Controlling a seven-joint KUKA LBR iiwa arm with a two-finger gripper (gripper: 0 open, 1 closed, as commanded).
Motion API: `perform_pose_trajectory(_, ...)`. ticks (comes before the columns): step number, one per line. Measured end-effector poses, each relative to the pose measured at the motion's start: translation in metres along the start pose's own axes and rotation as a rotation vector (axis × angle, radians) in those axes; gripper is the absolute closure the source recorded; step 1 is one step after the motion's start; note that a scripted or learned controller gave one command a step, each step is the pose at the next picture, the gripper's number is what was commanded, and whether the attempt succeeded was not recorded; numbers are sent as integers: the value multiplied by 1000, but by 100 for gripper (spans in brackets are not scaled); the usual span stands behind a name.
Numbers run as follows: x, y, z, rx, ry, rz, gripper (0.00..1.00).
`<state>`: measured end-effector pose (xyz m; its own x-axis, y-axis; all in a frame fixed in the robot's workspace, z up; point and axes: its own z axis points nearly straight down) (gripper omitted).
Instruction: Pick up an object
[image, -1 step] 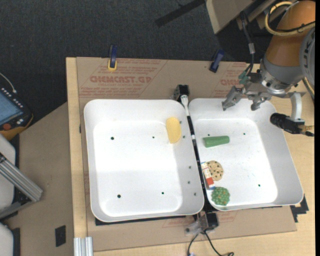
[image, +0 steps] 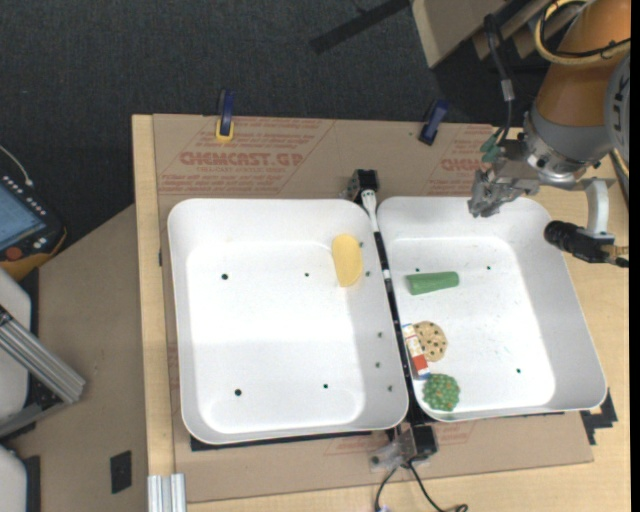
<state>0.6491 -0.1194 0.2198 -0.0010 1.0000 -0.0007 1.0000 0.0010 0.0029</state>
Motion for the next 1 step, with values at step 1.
perform_pose_trajectory(1,-36,-24,-68,-5,-3,4,100)
